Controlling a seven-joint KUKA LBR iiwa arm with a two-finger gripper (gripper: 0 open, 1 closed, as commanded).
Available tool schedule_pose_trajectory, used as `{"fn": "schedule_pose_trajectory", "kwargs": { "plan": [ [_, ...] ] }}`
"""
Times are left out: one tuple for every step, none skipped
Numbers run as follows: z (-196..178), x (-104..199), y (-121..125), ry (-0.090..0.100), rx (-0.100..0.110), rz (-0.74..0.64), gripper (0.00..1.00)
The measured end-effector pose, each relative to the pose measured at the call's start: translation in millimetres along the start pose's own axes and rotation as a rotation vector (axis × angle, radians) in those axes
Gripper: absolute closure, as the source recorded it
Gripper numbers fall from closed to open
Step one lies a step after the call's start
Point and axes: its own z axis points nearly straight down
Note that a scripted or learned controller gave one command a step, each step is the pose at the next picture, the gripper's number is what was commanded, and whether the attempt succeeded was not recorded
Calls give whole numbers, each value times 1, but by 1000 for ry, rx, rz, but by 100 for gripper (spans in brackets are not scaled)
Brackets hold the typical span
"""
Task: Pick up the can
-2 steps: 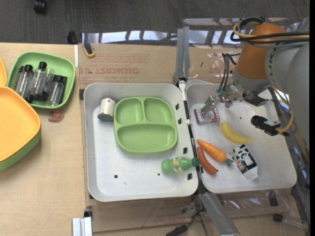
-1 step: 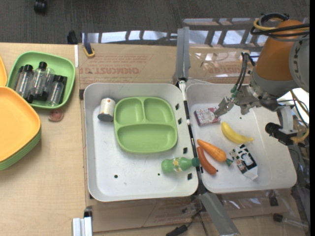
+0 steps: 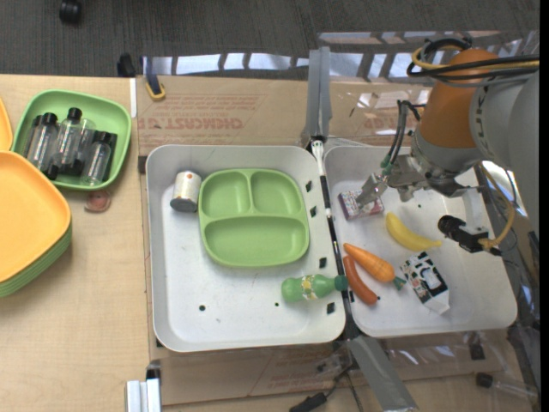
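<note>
Wooden bench (image 3: 94, 316) carrying two white bins. Can (image 3: 184, 190) lies on its side in the left bin (image 3: 163, 307), touching the green tray (image 3: 253, 215): probably light, rigid, slick, prone to roll; grasp across its body. Pincer (image 3: 374, 193), over the right bin, appears spread, holding nothing.

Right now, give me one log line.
arm: over right bin | gripper: by small packet | can: left bin, untouched

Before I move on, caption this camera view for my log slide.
Arm's hand hovers in right white bin near pink packet; small silver can lies in left white bin beside green divided plate.
</note>
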Motion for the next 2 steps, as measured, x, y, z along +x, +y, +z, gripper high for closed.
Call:
{"fn": "schedule_pose_trajectory", "kwargs": {
  "plan": [
    [13, -6, 19, 0, -10, 221, 0],
    [12, -7, 34, -4, -10, 145, 0]
  ]
}}
